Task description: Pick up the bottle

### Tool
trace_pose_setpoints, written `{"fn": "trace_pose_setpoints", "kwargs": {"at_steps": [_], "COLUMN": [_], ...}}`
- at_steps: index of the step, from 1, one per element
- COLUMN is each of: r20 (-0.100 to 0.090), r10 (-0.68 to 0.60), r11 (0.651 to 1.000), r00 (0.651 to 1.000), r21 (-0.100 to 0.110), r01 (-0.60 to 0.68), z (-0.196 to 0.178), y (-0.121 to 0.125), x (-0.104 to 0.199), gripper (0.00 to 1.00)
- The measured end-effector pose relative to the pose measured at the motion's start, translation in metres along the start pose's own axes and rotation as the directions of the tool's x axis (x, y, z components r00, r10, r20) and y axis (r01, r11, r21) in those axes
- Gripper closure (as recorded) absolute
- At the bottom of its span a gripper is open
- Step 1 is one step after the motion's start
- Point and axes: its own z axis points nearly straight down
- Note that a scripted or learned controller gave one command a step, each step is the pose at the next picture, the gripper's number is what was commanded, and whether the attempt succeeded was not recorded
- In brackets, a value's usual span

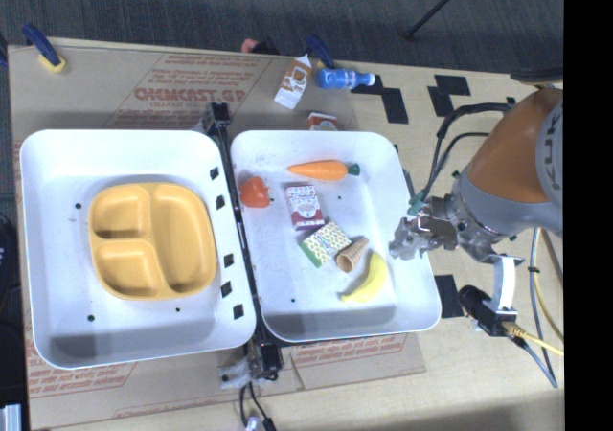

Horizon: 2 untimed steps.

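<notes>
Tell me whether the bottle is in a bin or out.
Out. The blue bottle lies on its side on the cardboard beyond the right bin, near its far rim.

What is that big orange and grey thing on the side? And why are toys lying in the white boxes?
That is a robot arm, seen by a camera above the bench. Its jaws hang at the right bin's edge, and I can't tell if they are open. The right bin has toy food: a carrot, a banana, an ice cream cone and small boxes. The left bin holds a yellow tray. The blue bottle it should grab lies outside, behind the bins.
</notes>
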Motion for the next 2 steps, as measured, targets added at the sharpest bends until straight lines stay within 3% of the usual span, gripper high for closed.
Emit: {"fn": "trace_pose_setpoints", "kwargs": {"at_steps": [1,2], "r20": [0.000,-0.002], "r10": [0.189,0.184], "r11": [0.982,0.983], "r00": [0.982,0.983], "r21": [-0.001,0.003], "r01": [-0.189,-0.184], "z": [-0.014,-0.016], "y": [-0.003,-0.009], "x": [0.015,0.040], "gripper": [1.00,1.00]}}
